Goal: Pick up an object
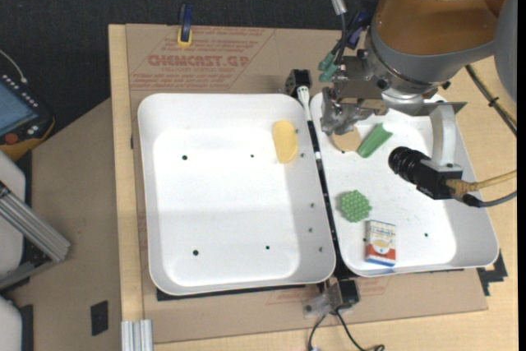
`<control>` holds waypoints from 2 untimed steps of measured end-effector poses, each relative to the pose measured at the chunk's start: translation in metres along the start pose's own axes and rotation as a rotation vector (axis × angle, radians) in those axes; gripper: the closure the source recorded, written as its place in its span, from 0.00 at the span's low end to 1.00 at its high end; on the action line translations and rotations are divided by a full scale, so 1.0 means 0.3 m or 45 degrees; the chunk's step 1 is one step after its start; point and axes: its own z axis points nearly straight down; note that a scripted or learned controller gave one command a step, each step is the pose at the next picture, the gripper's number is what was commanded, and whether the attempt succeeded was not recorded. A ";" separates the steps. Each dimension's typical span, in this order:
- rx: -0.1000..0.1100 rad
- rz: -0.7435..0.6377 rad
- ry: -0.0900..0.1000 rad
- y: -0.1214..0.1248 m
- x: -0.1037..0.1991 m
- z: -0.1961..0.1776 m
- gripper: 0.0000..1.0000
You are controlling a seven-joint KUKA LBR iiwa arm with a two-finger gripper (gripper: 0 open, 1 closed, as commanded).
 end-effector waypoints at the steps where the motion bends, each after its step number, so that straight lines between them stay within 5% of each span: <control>1: 0.017 0.014 -0.004 0.047 -0.200 0.193 1.00; 2: 0.015 0.009 0.000 -0.050 -0.250 0.260 1.00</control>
